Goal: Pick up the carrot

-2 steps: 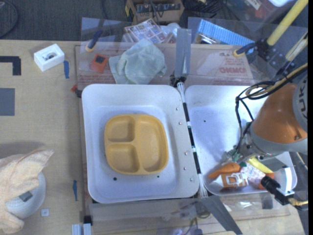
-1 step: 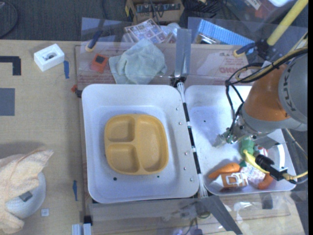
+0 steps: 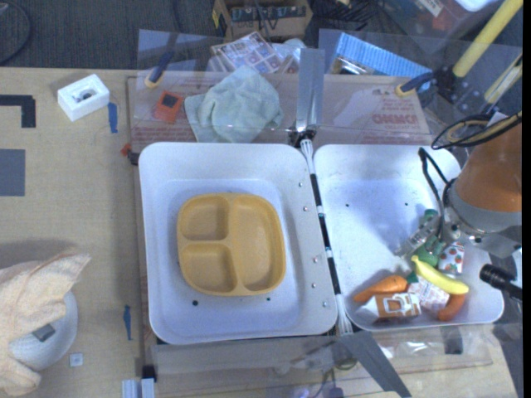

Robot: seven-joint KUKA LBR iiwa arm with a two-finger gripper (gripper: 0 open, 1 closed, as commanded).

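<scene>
Down at the near edge of the right bin point(image 3: 365, 181), the clutter is piled into the front corner: the carrot point(image 3: 382, 288) lies there on the bin floor, long axis running roughly left to right with a slight upward tilt toward the right, thin tip pointing left. Just beside it sits a small orange-and-white carton point(image 3: 398, 306), and a second orange piece point(image 3: 453, 305) pokes out at the right end of the heap. Lying over the pile is a yellow banana point(image 3: 440, 275), angled down toward the right. Now up and to the right of the carrot, the claw point(image 3: 429, 237) hangs low over the heap at the end of the arm point(image 3: 489, 181); whether it is spread or closed I cannot tell from this angle, and nothing can be made out in its grip. So the carrot lies down-left of the claw, near but apart, with the banana close between them. That calls for a short shift toward the near-left. Across in the left bin point(image 3: 158, 222) rests a yellow divided plate point(image 3: 232, 243), and farther back on the worktop point(image 3: 50, 214) a pale green cloth point(image 3: 236, 106).
</scene>
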